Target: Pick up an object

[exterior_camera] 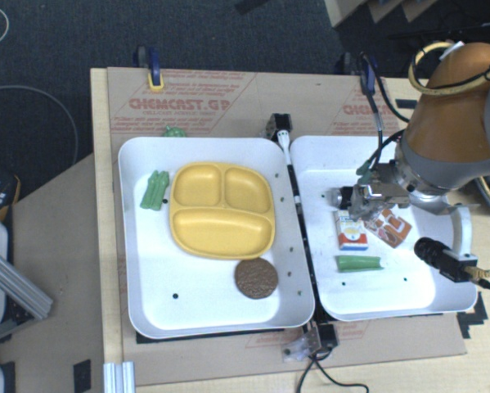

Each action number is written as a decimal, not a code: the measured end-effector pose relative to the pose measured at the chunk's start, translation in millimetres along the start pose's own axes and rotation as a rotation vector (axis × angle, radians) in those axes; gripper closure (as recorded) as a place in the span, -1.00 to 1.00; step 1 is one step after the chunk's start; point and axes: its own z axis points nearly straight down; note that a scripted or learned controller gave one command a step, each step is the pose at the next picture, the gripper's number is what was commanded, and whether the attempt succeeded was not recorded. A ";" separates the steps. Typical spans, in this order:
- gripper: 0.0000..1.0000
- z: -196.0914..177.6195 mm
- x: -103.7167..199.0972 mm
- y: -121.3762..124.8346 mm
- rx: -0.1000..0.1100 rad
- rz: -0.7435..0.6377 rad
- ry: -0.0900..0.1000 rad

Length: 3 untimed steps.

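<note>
While the gripper is hanging low in the right bin, nothing is looking picked up yet.

It's sitting just above the carton, near that bin's middle, and I honestly can't tell how it's set from this angle. A brown packet is lying right beside the carton, and a green stick is resting just below, toward the front edge. My worry: things are crowding together there, so a grab is probably going to nudge the packet or clip the carton's edge and slip. Over in the left bin, the yellow tray, cookie and green pod are sitting well apart.
</note>
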 end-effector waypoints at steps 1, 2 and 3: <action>1.00 3.7 75.8 -37.4 -0.006 -0.005 0.000; 1.00 -121.0 122.3 -35.0 -0.027 -0.003 0.000; 1.00 -192.8 78.8 -36.8 -0.023 0.007 -0.004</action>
